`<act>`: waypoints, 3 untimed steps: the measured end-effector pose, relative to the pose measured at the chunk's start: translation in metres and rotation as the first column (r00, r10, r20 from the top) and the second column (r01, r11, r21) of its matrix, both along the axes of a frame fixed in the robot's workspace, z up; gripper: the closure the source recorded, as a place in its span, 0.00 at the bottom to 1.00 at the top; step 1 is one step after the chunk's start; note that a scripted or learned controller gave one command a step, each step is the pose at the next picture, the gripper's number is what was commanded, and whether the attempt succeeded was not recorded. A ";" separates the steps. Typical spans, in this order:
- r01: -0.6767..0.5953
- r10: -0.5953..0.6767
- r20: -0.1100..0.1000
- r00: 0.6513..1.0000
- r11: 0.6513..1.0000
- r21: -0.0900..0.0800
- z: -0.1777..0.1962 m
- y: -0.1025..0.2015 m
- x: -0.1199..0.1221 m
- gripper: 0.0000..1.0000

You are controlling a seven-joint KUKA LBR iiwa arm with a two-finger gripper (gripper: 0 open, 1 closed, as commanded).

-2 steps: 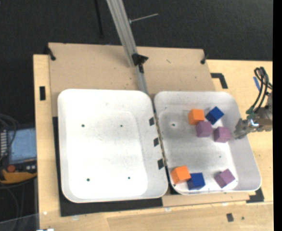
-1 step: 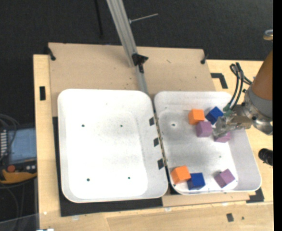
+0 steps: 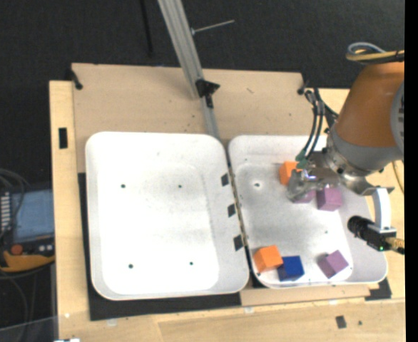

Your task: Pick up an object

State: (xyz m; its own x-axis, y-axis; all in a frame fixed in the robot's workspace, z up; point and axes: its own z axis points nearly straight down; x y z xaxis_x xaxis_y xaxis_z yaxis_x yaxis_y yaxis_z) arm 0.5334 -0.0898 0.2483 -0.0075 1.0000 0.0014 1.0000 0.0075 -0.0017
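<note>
At the far left edge of the frame a small blue-screened control pendant (image 3: 29, 219) lies beside the wooden counter (image 3: 65, 191). On the counter, the shallow white plastic left bin (image 3: 155, 212) takes up the centre-left of the frame. A slanted grey metal pole (image 3: 184, 48) runs from the top of the frame down to the seam between the two bins.

The shallow white plastic right bin (image 3: 266, 191) sits in the centre-right. Along its lower edge lie an orange block (image 3: 268, 258), touching a blue cube (image 3: 291, 268) just right of it, and a purple cube (image 3: 333, 263) farther right, apart from both. In the bin's upper part a small orange cube (image 3: 288, 172) rests just left of the tool (image 3: 303, 189), which hangs low over the bin floor; whether its fingers are apart or together cannot be told. A pale purple block (image 3: 329, 198) lies just right of the tool, partly under the wrist. The grey arm with its orange band (image 3: 369, 116) fills the upper right.
</note>
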 end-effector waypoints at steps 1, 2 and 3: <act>0.000 0.000 0.004 1.000 1.000 0.000 0.006 0.046 0.013 1.00; 0.001 -0.001 0.002 1.000 1.000 -0.002 -0.007 0.091 0.032 1.00; -0.001 0.001 0.004 1.000 1.000 0.000 -0.001 0.150 0.047 1.00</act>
State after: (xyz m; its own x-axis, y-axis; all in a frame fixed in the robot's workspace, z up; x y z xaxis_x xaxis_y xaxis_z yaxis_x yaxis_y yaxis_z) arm 0.5806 0.0597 0.2468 -0.0090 1.0000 0.0018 1.0000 0.0090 0.0019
